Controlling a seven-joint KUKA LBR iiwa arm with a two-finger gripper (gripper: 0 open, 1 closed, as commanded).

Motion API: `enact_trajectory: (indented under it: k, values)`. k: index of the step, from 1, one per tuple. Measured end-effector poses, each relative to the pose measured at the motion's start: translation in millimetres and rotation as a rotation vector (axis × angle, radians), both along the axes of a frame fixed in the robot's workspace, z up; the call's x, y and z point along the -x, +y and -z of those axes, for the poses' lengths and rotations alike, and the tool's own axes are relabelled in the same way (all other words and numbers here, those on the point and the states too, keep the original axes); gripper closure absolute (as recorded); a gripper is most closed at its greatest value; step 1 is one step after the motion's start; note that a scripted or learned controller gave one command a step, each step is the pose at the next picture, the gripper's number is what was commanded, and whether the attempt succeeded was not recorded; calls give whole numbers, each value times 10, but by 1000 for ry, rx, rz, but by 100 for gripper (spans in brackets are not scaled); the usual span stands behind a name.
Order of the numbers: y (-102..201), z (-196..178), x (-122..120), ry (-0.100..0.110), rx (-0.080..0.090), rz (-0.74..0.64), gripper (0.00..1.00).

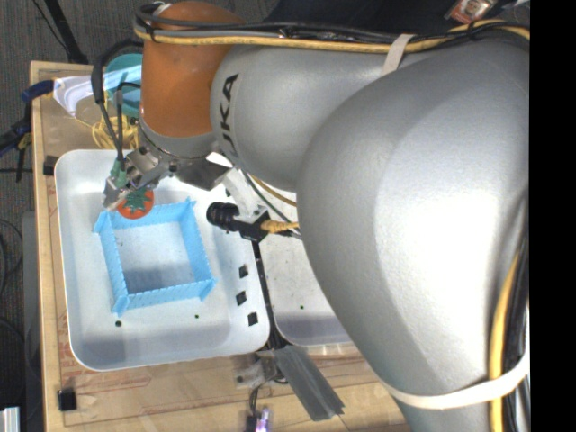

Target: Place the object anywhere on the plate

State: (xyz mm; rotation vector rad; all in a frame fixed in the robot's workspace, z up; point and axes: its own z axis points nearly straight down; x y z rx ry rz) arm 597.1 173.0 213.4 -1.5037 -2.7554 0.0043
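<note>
The left white bin (81, 268) holds a light-blue square plate (155, 256) with a raised, ridged rim. At the plate's 11 o'clock corner sits a small round orange-red object (135, 208) with a green patch on it (perhaps a toy fruit, too small to name), touching or overlapping the rim. The gripper (126, 185) hangs right above it; whether its fingers clasp the object I cannot tell. At 3 o'clock the grey arm (396, 169) with its orange band covers most of the right bin (301, 327).
</note>
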Motion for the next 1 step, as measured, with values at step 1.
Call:
enact_trajectory:
  k: [1]
  values:
    - [-371, 33, -194, -3, 0, 41, 100]
